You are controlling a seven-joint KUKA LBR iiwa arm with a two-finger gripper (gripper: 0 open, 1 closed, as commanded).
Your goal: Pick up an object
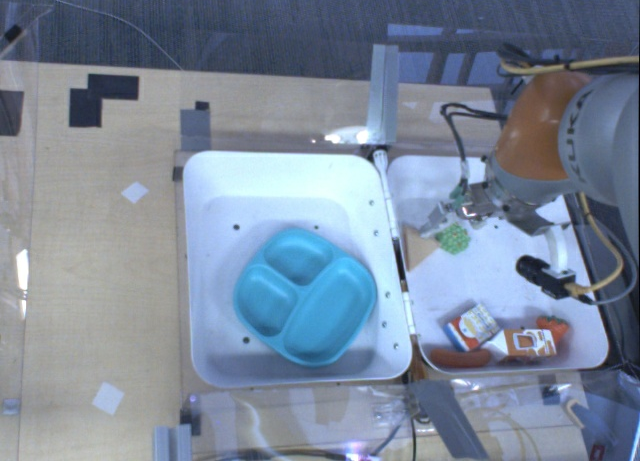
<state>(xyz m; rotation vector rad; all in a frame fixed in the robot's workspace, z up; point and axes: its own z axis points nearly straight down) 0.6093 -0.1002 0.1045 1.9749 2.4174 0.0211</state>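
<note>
Divided plate (305, 296) in left bin (215, 189); carton (472, 326), sausage (460, 357) at right bin's (590, 349) front edge.

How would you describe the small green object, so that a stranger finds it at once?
Look at the right bin of the two white bins. Near its upper left part, just below the gripper, lies a small round green object. It is the only green thing there; the other items lie together along the bin's near edge.

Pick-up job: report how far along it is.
Done: the arm has reached into the right bin, and the tool sits low, right by the green object.
In hand: nothing shows held; whether the tool is closed on the green object is unclear.
Left: a confirmed grasp and lift. The small carton, sausage and orange packet lie untouched at the near edge; the blue divided plate sits in the left bin.
</note>
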